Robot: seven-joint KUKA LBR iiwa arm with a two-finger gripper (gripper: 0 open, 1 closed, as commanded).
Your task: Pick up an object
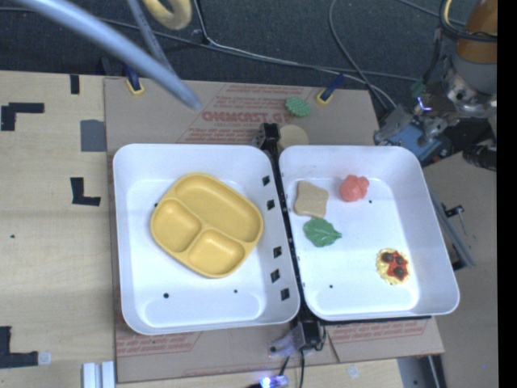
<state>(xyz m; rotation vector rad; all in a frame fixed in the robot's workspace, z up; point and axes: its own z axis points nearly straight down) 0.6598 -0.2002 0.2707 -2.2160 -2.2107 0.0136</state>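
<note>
The right bin (428,241) holds a tan bread-like slice (311,199), a red rounded piece (353,187), a green leaf-shaped piece (321,233) and a small yellow piece with red spots (393,266). My gripper (408,128) hangs at the upper right, just outside the right bin's far right corner. It is above and to the right of the red piece, and nothing shows in it. The arm's orange band (478,18) is at the top right.
The left bin (129,241) holds a yellow divided plate (207,224). A small green object (297,106) and a beige round one (295,134) lie on the cardboard behind the bins. Cables and a grey tube cross the top of the view.
</note>
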